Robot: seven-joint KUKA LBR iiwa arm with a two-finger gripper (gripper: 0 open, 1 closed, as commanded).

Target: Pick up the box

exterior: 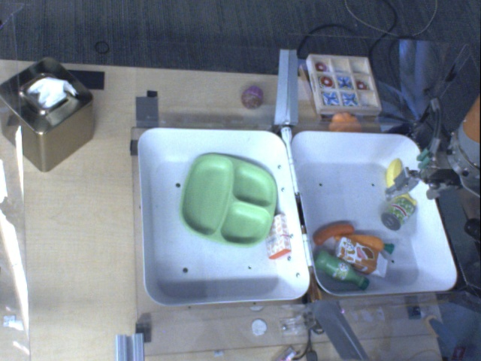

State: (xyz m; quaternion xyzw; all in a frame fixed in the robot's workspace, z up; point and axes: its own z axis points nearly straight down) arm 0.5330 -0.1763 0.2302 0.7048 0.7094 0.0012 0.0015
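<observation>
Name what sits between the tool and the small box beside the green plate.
Camera view: between tool and box, just bare right bin floor and the bins' adjoining rims.

One fixed camera hangs above the bench (90, 224), looking down at a slant; both white bins (161, 277) fill mid-frame.
</observation>
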